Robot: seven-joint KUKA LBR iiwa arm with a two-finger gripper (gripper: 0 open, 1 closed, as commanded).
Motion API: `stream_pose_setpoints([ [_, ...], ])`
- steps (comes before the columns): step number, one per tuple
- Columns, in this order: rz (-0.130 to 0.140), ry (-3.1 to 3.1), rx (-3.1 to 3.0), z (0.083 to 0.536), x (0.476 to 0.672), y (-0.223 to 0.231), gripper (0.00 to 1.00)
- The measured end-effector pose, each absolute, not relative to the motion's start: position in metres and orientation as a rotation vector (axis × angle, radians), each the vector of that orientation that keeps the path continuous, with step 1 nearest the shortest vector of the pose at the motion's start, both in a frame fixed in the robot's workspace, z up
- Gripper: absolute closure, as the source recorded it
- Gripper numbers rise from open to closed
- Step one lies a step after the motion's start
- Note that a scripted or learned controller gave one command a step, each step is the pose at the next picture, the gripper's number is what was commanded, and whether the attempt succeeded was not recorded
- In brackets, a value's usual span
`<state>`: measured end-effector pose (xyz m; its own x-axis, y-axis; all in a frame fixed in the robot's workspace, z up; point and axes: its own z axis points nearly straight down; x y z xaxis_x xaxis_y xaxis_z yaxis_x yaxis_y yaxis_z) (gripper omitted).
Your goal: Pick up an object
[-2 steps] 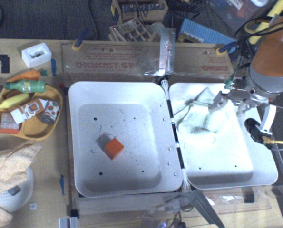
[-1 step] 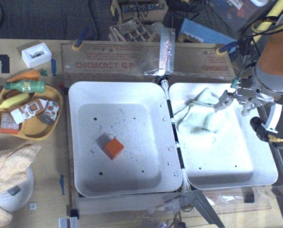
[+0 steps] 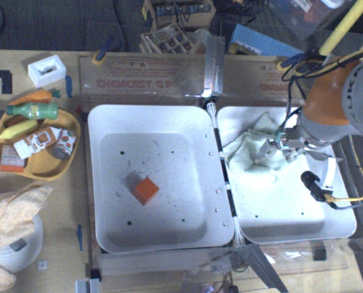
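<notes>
Grey arm [image 3: 346,99] with orange band, black cable.

Smooth white plastic bins [image 3: 108,124]

Faint reddish lettering on the clear panel [image 3: 147,78] behind the bins, too blurred to read.

Wooden counter [image 3: 22,72] runs under two white bins. At its left edge sit a yellow bowl [image 3: 35,163] of assorted items, a small white box [image 3: 47,71] and a crumpled beige cloth [image 3: 16,215]. Beyond the counter, dark carpet floor [image 3: 59,11] carries cables, a wooden rack [image 3: 175,8] and a blue pad [image 3: 260,41].
</notes>
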<state>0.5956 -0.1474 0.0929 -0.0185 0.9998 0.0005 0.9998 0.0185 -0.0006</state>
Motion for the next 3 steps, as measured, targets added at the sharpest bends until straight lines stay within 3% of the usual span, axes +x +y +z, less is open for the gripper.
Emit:
stream_pose_setpoints([
  [1,-0.007,-2.256,-2.201,0.090,0.629,-0.118,0.00],
  [2,-0.006,-2.215,-2.238,0.088,0.653,-0.177,0.00],
  [3,0.004,-2.259,-2.180,0.120,0.668,-0.194,0.00],
])
